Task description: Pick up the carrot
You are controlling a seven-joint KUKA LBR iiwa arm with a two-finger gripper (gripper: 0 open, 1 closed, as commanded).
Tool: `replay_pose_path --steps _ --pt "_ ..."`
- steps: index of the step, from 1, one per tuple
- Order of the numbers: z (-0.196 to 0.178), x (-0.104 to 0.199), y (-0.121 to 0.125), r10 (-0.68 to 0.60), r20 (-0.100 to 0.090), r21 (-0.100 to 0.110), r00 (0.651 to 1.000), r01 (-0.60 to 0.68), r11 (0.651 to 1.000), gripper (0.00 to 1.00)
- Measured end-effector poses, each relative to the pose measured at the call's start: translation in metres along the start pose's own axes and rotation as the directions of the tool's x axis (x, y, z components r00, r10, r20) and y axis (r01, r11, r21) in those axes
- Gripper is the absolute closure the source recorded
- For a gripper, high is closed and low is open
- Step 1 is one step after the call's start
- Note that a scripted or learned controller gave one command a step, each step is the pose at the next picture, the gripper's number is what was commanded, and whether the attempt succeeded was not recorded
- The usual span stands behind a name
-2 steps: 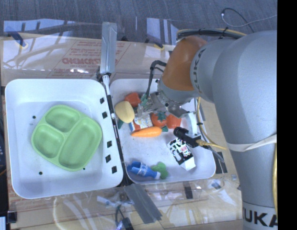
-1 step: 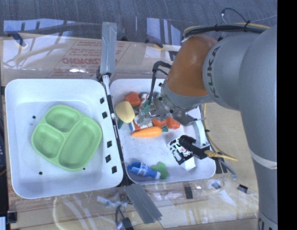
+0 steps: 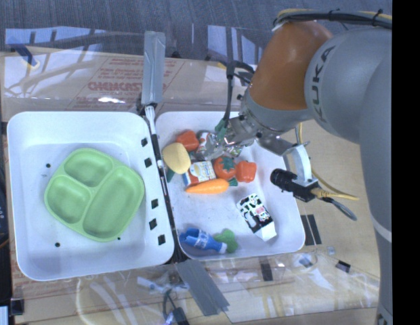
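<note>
**Pincer low over the toy pile, carrot lying just below it**

2 shallow white plastic bins sit side by side on the bench (image 3: 345,249). The left bin (image 3: 27,249) carries 1 pale green plate (image 3: 95,193), smooth and rounded, moulded into 3 compartments. The right bin (image 3: 284,208) carries a cluster of glossy toy foods.

The carrot (image 3: 207,187) lies flat near the middle of the right bin: 1 smooth orange cone, pointed end toward the left. It touches or nearly touches the red-and-white carton (image 3: 200,171) above it. A rounded yellow piece (image 3: 176,158) lies at the bin's left wall, 1 orange-red piece (image 3: 188,140) above it, and 1 orange-red block (image 3: 245,171) to the carrot's upper right. A black-and-white cow-patterned carton (image 3: 256,217) lies tilted toward the lower right. A blue bottle (image 3: 200,240) and a knobbly green piece (image 3: 227,237) lie together at the bottom edge.

The grey arm (image 3: 345,80), with its orange band (image 3: 291,66), bends in from the right and points its wrist down-left. The pincer (image 3: 223,144) hangs over the pile just above the carrot; whether its fingers are apart or together cannot be told amid the clutter.
</note>
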State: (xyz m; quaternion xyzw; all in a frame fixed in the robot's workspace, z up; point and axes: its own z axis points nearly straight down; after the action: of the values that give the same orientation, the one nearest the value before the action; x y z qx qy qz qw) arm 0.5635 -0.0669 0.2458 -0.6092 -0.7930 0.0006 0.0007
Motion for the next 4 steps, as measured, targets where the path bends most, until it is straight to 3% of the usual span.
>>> replay_pose_path --steps 1,2,3,4 --pt "0.056 0.048 -0.052 0.015 -0.001 0.004 1.0 -0.015 1.0 0.0" --pt "0.054 0.057 -0.026 -0.277 0.001 -0.001 0.961 0.277 0.961 0.0" --pt "0.054 -0.016 -0.024 -0.384 0.002 0.0 0.923 0.384 0.923 0.0" --pt "0.155 -0.017 -0.057 -0.519 -0.002 0.0 0.855 0.519 0.855 0.0"
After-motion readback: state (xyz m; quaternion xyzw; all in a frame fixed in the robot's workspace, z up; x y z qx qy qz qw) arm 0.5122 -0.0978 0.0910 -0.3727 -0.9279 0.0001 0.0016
